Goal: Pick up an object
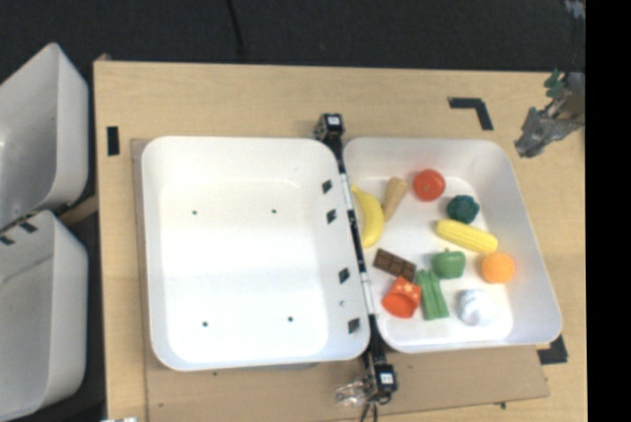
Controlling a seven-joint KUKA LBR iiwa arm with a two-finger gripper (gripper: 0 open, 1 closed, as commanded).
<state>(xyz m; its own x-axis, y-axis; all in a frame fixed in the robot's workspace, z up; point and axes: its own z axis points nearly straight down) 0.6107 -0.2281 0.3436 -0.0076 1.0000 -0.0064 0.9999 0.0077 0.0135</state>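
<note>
Brimming with toy food (439,252): right bin (527,243)

The gripper (548,126) hangs over the desk (246,100), just outside the right bin's (513,321) far right corner. Toward the near left of it, in that bin, lie a tomato (428,184), corn (466,236), orange (498,267) and banana (369,216). Farther left sits the left bin (237,252).

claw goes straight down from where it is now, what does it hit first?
Likely the bare bench, just outside the right bin's top-right corner. The claw sits beyond the rim, though height is hard to judge from this slanted view.
</note>
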